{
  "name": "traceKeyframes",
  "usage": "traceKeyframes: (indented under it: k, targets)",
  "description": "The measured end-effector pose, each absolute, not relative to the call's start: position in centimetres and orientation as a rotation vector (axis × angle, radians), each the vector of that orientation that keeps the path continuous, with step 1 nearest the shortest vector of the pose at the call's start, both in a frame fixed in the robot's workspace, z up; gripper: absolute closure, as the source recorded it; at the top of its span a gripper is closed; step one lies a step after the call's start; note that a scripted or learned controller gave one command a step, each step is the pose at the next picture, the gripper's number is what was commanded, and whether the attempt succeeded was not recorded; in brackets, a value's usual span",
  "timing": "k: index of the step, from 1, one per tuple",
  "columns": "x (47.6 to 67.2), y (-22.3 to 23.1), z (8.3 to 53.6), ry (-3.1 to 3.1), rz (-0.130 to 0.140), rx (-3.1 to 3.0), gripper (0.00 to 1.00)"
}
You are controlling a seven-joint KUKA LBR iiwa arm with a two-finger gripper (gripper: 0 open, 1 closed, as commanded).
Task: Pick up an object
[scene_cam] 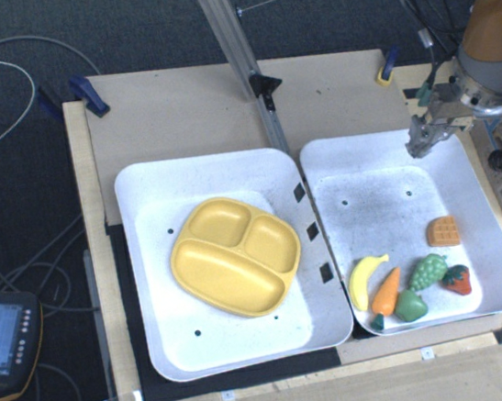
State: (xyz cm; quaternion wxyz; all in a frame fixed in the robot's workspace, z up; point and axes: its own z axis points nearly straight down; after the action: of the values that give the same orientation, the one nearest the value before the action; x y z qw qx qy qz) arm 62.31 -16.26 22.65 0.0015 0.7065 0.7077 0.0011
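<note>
The right bin (388,185) holds toy food along its near edge: a yellow banana (365,279), an orange carrot (386,290), a green pepper (411,306), a bunch of green grapes (428,270), a red strawberry (458,279) and a brown waffle (442,231). My gripper (421,141) hovers over the bin's far right corner, well away from the food. Nothing shows between its fingers.
The left bin (141,210) carries a yellow divided plate (236,255). A grey metal post (233,40) slants up from between the bins. Blue clamps (88,95) sit on the bench's far edge, and cables lie on the dark floor to the left.
</note>
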Motion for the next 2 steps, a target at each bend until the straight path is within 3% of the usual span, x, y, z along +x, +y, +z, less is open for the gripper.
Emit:
traceKeyframes:
  k: [1,2]
  targets:
    - [60.3,-10.5,23.1,2.231,0.002,2.217,1.0]
    - [60.0,-4.5,22.9,2.233,0.001,2.216,1.0]
